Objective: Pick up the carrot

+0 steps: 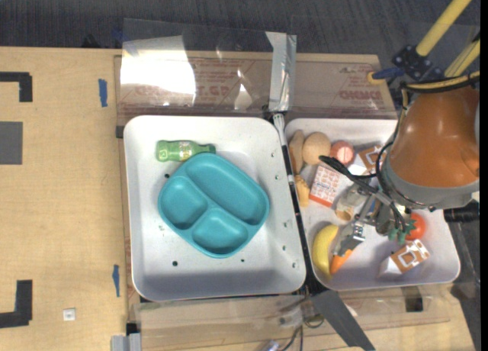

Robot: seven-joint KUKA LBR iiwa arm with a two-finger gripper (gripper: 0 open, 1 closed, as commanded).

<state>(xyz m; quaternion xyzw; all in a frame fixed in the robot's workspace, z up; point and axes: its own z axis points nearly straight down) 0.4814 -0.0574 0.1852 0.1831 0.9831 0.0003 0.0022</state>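
The carrot [341,255] is a small orange piece lying in the right bin [442,273], near its front edge and against a yellow fruit [323,250]. My gripper [357,232] hangs low over the right bin under the orange-banded wrist [435,147]. Its tip is right at the carrot's upper end. Whether it touches or grips the carrot is not clear from this angle.
The right bin also holds a red-printed card box [328,184], a tan egg-like item [315,146], a pink-red ball [343,152], a red tomato [415,227] and a white-orange block [412,254]. In the left bin [145,265] are a teal divided plate [213,203] and a green bottle [179,149].
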